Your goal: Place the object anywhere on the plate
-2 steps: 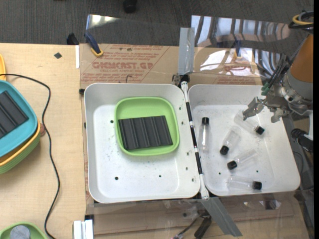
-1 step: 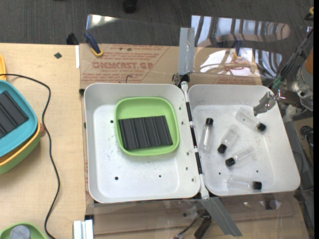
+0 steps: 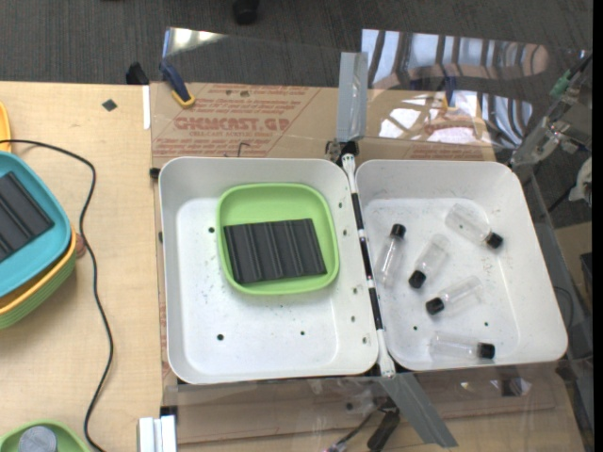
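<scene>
A green square plate (image 3: 279,203) sits in the left white bin (image 3: 198,309), toward its back. A dark ribbed pad (image 3: 277,250) lies on the plate. In the right white bin (image 3: 528,252) lie several clear vials with black caps: one near the divider (image 3: 390,249), one in the middle (image 3: 429,259), one at the back right (image 3: 473,225), one lower (image 3: 453,295) and one near the front wall (image 3: 460,348).
A stack of teal and green plates (image 3: 28,238) with a dark pad stands on the wooden bench at the far left. A black cable (image 3: 94,281) runs across the bench. Flat cardboard (image 3: 236,116) lies behind the left bin.
</scene>
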`<state>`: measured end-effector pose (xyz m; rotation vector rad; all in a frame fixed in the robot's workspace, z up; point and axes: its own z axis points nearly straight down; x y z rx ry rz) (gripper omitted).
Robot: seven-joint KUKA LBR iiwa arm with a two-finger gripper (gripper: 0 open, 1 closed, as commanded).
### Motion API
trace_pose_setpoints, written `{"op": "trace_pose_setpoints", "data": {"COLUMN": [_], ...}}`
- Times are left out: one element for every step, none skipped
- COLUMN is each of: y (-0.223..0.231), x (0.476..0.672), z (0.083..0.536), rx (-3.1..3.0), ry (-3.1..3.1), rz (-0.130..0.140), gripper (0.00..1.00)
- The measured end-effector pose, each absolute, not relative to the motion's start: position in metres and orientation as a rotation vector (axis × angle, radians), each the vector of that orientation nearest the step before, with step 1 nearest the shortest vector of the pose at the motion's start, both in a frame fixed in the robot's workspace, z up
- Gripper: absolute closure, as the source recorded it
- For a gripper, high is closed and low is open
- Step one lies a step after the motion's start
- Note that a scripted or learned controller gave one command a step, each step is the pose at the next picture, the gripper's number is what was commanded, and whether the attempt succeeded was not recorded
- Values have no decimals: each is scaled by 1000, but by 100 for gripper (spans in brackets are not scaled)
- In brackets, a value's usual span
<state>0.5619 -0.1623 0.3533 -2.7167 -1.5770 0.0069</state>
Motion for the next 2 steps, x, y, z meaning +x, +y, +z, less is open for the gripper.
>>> {"op": "trace_pose_setpoints", "data": {"y": [-212,-206], "x": [577,636], "z": [390,439], "rx": [-2909,-2971], "ry": [-1184,-1019], "rz": [8,8], "gripper": [0,0]}}
